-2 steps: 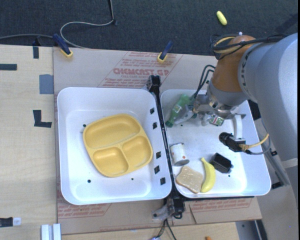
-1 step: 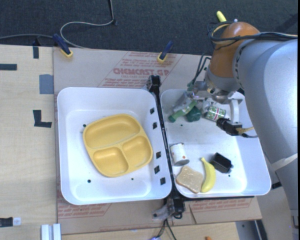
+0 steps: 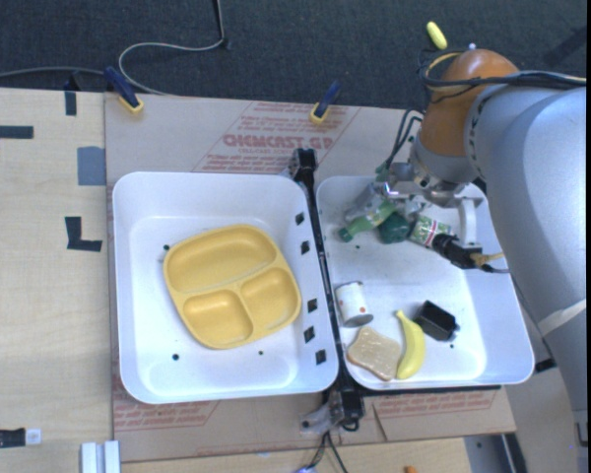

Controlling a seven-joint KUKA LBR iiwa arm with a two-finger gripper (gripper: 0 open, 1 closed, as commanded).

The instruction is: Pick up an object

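My gripper (image 3: 372,208) hangs low over the back left part of the right bin (image 3: 492,363), under the arm's orange band. It sits right at a green bottle (image 3: 406,228) that lies on its side, with a white label and a dark cap pointing right. The bottle's green end is partly hidden by the gripper, and I cannot see whether it is held. Toward the bin's front lie a small white cup (image 3: 353,303), a slice of bread (image 3: 373,353), a yellow banana (image 3: 411,343) and a small black block (image 3: 436,319).
The left bin (image 3: 138,363) holds a yellow divided plate (image 3: 232,284). A black divider with clips (image 3: 313,254) runs between the bins. The grey arm (image 3: 542,195) covers the right side of the bench. A black cable (image 3: 167,52) lies behind the bins.
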